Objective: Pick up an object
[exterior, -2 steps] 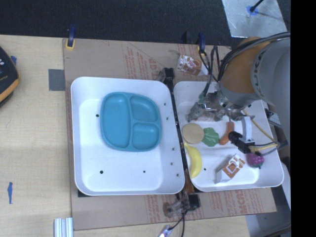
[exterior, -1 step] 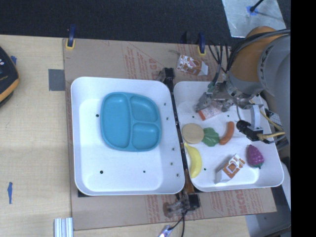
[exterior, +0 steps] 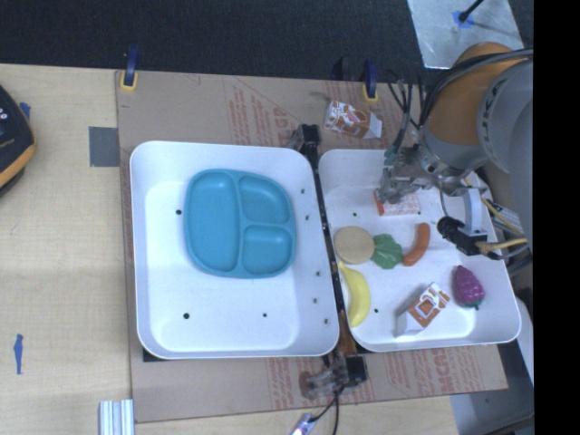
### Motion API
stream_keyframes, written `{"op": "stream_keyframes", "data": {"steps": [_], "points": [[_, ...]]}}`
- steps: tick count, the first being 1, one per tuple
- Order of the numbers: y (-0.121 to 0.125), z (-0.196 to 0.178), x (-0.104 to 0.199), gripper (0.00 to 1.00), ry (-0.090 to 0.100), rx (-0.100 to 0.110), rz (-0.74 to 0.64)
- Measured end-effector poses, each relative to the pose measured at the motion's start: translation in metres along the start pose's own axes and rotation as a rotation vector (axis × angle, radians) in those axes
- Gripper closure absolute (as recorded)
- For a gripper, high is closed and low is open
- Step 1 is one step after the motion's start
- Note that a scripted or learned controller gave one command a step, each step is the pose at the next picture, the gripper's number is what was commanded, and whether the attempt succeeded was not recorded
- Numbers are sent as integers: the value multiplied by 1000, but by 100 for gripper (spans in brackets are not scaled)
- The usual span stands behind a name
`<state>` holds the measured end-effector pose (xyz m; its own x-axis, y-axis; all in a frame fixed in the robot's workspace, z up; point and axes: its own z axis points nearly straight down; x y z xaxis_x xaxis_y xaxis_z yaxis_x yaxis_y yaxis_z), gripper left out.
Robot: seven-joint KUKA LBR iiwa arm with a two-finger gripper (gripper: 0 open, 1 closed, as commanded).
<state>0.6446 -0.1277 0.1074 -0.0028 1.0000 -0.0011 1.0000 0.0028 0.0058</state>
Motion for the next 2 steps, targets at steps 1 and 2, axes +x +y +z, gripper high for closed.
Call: {"op": "stream_keyframes", "data": {"steps": [1, 2], "points": [[0, 0, 0, 0, 0, 0, 0], [-39, 16, 14, 0, 0, 11, 0]]}}
